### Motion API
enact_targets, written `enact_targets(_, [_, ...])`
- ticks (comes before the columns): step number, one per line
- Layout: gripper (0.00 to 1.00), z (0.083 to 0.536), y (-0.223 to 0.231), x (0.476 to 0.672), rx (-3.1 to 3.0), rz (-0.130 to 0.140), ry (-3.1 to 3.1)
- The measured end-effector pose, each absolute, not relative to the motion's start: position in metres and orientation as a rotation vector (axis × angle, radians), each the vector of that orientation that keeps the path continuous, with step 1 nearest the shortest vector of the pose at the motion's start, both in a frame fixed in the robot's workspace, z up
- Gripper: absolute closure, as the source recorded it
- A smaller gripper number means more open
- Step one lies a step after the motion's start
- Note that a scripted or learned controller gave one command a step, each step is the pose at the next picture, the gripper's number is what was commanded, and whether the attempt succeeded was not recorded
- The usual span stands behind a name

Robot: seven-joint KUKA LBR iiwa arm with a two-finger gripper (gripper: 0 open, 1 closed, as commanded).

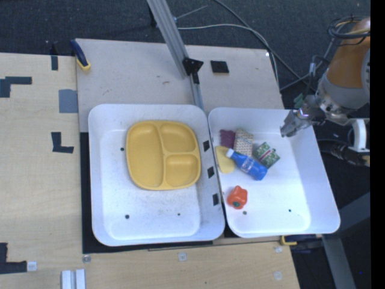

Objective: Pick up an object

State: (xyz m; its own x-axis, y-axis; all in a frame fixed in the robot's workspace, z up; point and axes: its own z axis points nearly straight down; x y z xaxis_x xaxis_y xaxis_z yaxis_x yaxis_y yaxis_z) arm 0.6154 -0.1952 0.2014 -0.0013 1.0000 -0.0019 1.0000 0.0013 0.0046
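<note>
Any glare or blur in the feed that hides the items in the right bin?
Camera view: light is even and soft, with no strong glare on the right bin; the blue bottle and orange object read clearly; the pincer is small and slightly soft, its fingers unclear.

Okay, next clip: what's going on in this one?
A grey-and-orange robot arm reaches in from the right, its gripper at the upper right rim of the right bin, with nothing between its fingers. That bin's small items lie loose: a blue bottle, a green packet, a maroon block, a speckled piece and an orange-red toy. The left bin holds a yellow divided tray.
</note>
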Motion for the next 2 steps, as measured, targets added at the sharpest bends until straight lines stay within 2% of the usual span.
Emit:
enact_targets(1, [1.00, 0.265, -0.193, 0.617, 2.215, 0.004, 2.220])
enact_targets(2, [1.00, 0.265, -0.141, 0.623, 2.215, 0.000, 2.228])
